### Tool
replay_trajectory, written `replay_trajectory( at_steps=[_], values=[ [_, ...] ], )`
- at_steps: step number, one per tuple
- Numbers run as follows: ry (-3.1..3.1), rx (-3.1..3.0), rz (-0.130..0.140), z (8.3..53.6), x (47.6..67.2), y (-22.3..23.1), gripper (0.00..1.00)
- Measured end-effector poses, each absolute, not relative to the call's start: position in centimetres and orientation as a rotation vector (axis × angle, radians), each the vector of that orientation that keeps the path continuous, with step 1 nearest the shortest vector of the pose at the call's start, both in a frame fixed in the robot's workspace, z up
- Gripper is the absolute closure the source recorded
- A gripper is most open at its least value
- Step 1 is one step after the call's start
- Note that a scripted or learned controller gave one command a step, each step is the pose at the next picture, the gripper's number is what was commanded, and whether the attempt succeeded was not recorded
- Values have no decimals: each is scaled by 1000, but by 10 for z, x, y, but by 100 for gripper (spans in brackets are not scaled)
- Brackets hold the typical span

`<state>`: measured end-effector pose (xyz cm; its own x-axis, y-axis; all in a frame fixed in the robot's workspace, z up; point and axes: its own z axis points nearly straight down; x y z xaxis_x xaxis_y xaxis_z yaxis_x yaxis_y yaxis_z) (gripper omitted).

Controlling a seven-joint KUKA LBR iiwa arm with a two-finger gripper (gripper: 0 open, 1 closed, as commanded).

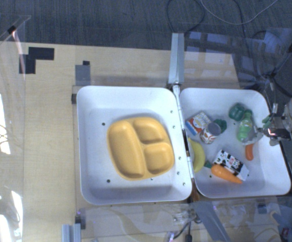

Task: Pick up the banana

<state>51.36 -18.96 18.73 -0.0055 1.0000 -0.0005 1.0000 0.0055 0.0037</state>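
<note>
Pincer (265, 131) reaching in over rim of right bin (268, 176), banana (198, 156) well apart

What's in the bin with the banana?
In the bin, beside the banana: a can, a carton, a green bottle, a carrot and a spotted box. The carrot covers the box's edge; anything under them is hidden.

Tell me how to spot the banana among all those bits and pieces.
Find the white bin on the view's right, the one crowded with small items. Against its left wall, toward the lower edge, lies the banana, beside an orange carrot and a black-and-white patterned box. It is the only pale yellow, curved thing in that bin.
</note>
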Motion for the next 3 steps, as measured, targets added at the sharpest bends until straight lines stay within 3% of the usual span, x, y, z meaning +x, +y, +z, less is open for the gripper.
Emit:
replay_trajectory(
  at_steps=[1, 3],
  values=[
    [2116, 2309, 14, 89, 551, -109, 0],
    [1431, 2791, 19, 89, 532, -81, 0]
  ],
)
